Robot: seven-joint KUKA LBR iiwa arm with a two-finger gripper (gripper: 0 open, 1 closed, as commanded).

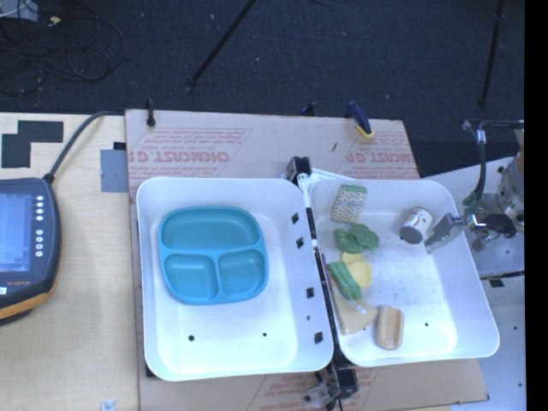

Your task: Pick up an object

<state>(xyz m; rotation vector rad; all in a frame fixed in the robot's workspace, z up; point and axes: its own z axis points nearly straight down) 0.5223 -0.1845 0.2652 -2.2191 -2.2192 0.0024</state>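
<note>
The right bin (467,332) holds several small objects. A speckled green-and-white block (348,202) lies near the back. A green leafy toy (356,237) sits above a yellow piece (359,271), with a green pod (344,278) beside it. A beige wedge (348,313) and a tan bread-like piece (389,326) lie near the front. A silver can (415,225) lies on its side. My gripper (458,227) reaches in over the bin's right rim, just right of the can, with nothing seen in it.
The left bin (171,349) holds a blue divided plate (212,254). A black divider with clips (315,268) runs between the bins. A tablet-like pendant (21,238) lies at the far left. The arm's base hardware (505,195) stands at the right.
</note>
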